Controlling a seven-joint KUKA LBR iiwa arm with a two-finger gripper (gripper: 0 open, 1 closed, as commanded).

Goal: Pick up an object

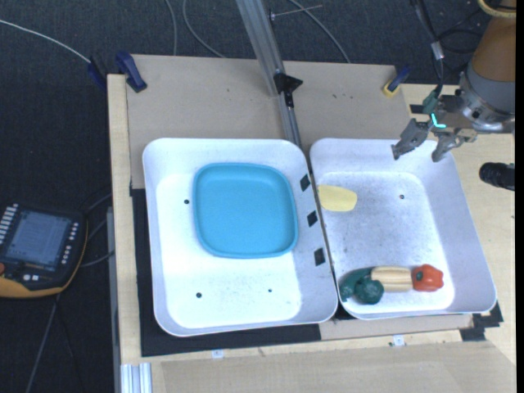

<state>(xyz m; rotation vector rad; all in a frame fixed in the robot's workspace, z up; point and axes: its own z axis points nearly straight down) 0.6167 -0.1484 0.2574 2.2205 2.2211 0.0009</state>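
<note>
I see the claw (423, 143) hanging over the far right corner of the right bin (458, 219), its two fingers spread apart with nothing between them and touching nothing. The things to pick lie below in that bin: a yellow piece (337, 198) against the left wall, and along the near wall a green lump (362, 288), a tan stick (392, 278) and a red piece (426, 277) in a row, touching one another. The left bin (172, 301) holds a blue plate (246, 210). Both bins sit on the bench (205, 97).
</note>
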